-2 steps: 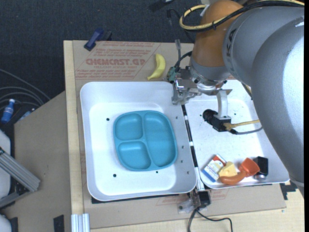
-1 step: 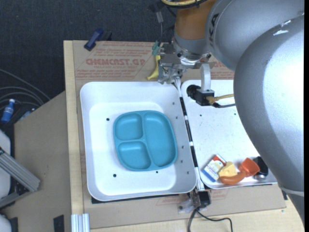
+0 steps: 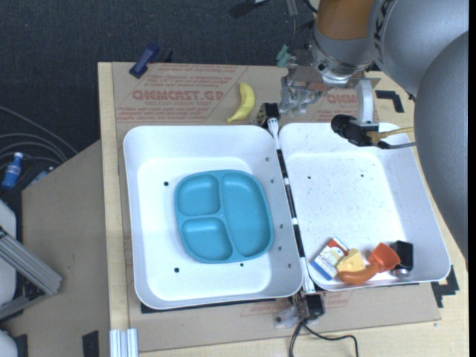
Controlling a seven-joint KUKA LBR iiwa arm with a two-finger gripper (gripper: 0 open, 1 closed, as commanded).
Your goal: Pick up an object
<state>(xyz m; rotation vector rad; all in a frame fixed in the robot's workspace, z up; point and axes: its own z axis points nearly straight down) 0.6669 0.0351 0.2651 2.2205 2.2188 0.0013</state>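
Hand (image 3: 297, 99) hovers at right bin's (image 3: 416, 199) far-left corner; finger gap unclear, cannot tell. Small objects (image 3: 362, 261) huddle in that bin's near corner, well apart from hand, too jumbled to identify.

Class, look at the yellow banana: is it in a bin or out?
Out. The banana lies on the bench board beyond the left bin's far rim.
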